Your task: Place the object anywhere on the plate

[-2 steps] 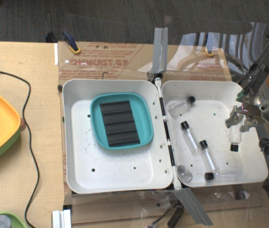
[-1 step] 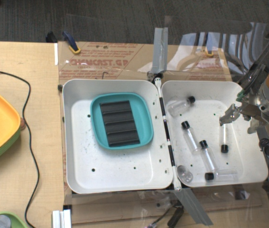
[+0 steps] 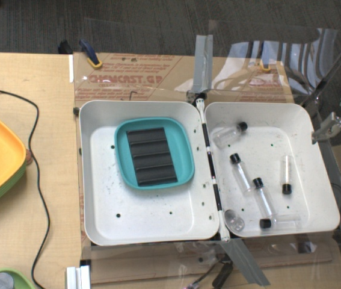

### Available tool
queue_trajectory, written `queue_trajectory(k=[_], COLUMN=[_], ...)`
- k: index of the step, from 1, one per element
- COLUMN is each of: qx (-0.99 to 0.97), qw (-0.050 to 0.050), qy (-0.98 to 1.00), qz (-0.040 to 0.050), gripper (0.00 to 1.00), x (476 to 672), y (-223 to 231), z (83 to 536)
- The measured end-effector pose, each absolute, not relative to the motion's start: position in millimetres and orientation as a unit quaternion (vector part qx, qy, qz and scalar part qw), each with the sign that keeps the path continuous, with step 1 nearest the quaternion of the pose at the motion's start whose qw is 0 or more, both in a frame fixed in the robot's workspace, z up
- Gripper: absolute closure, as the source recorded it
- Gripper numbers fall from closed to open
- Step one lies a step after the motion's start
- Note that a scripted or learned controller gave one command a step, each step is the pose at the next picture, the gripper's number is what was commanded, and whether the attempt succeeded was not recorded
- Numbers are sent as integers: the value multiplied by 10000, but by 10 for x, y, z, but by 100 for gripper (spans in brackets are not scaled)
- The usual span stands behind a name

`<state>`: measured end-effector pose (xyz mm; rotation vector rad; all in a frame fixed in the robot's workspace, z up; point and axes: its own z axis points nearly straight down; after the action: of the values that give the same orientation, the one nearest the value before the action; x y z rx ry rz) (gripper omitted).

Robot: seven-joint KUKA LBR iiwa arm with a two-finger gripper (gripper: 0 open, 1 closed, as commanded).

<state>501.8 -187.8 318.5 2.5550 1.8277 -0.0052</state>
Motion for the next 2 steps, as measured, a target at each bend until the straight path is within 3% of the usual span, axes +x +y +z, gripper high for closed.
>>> queue_trajectory(k=[1, 2], qx=[8587, 8932], qw=[-2, -5], qy=[5125, 4497], qz=[-21, -30], gripper=[0, 0], x=[5034, 5124], y=[-2145, -2149], z=[4141, 4393])
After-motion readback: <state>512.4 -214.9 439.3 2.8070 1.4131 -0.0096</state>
